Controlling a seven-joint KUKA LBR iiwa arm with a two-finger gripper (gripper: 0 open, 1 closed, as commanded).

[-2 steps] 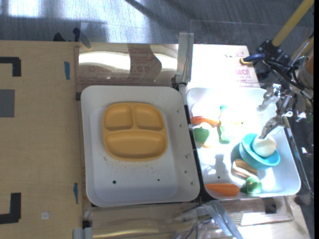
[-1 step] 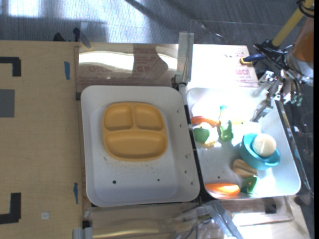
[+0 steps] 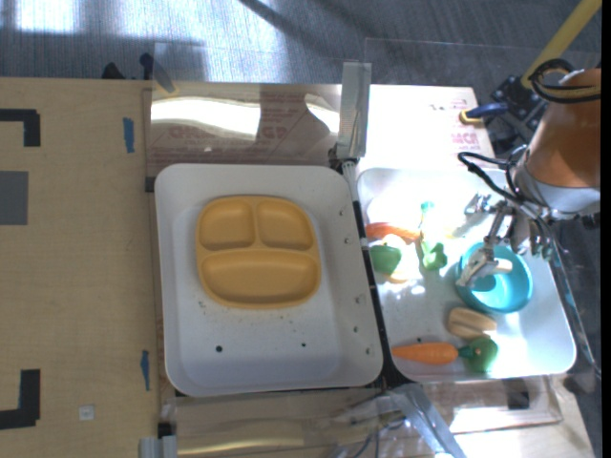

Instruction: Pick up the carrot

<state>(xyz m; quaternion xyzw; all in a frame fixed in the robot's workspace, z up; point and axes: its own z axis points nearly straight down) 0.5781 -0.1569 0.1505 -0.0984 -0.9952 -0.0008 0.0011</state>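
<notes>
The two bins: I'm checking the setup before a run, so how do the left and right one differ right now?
The left bin holds one thing, a yellow divided plate; the right bin holds several: a carrot, a blue bowl, a bread roll and green pieces. The left bin lies in even light; the right bin is washed out by glare. The pincer hangs over the right bin, not the left. Both are shallow and white.

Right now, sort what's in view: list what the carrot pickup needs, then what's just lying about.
For the job:
- carrot, lying at the near edge of the right bin
- gripper, above the blue bowl

Lying about:
- yellow divided plate in the left bin
- blue bowl
- bread roll
- green pepper
</notes>
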